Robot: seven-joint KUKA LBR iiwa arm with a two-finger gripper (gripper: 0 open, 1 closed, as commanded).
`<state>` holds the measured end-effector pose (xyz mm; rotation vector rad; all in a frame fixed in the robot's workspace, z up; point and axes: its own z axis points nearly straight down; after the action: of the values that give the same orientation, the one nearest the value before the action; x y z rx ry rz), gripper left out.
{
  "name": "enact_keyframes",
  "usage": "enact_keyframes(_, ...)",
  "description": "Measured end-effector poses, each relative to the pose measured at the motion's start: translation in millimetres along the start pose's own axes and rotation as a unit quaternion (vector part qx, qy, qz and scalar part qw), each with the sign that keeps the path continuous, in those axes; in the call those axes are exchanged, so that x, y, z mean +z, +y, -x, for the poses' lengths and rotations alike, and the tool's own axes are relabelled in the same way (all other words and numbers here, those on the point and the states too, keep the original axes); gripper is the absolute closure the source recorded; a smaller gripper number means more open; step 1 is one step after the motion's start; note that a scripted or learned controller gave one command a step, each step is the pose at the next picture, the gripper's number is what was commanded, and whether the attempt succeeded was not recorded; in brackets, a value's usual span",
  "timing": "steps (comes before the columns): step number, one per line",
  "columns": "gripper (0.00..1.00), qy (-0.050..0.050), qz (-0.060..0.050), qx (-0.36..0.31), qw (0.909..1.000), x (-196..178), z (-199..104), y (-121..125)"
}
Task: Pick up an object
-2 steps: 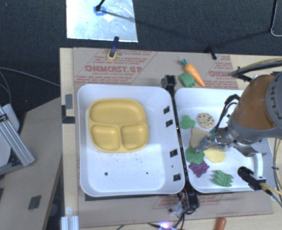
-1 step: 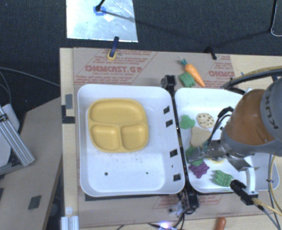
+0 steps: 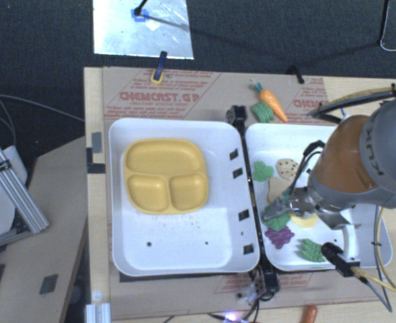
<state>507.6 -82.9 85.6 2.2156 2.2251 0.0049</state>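
- The hand point(image 3: 278, 212) reaches low into the right bin point(image 3: 261, 136), its metal tip pointing left toward the divider between the bins; whether it is spread or pressed together cannot be told, and nothing shows pinched in it.
- Just below the tip lies a purple toy point(image 3: 278, 236), like a bunch of grapes.
- Right of that, at the near edge, sits a green leafy toy point(image 3: 310, 250).
- Far of the hand are a dark green piece point(image 3: 262, 172) and a pale speckled cookie point(image 3: 286, 167).
- A bit of yellow point(image 3: 306, 221) shows under the wrist.
- The left bin point(image 3: 177, 247) holds a yellow divided plate point(image 3: 165, 175).
- On the counter point(image 3: 184, 96) beyond the bins lies a toy carrot point(image 3: 271, 102).
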Motion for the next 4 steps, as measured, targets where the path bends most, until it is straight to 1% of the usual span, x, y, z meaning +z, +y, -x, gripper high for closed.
enact_keyframes(1, 0.00, 0.000, 0.000, 0.002, 1.0000, 1, 0, -21)
enact_keyframes(2, 0.00, -0.001, 0.001, 0.000, 1.0000, -28, 0, 8)
enact_keyframes(3, 0.00, -0.001, -0.001, 0.001, 1.0000, -26, 0, 7)
enact_keyframes(4, 0.00, -0.001, -0.001, 0.002, 1.0000, 1, 0, 7)
